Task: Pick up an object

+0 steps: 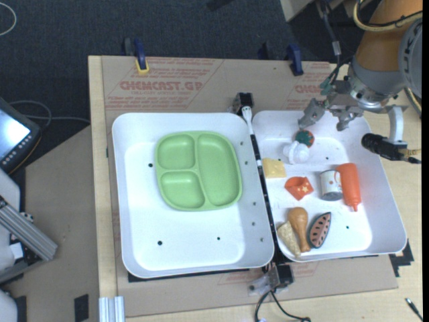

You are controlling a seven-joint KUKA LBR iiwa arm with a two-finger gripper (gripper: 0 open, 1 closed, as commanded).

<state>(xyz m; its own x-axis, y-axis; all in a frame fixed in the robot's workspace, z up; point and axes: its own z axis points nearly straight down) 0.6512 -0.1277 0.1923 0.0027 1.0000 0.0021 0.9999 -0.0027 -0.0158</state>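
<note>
gripper fingers spread apart, nothing between them, over back of right bin | toys below: small ball, yellow block, red piece, can, carrot | green tray in left bin
</note>
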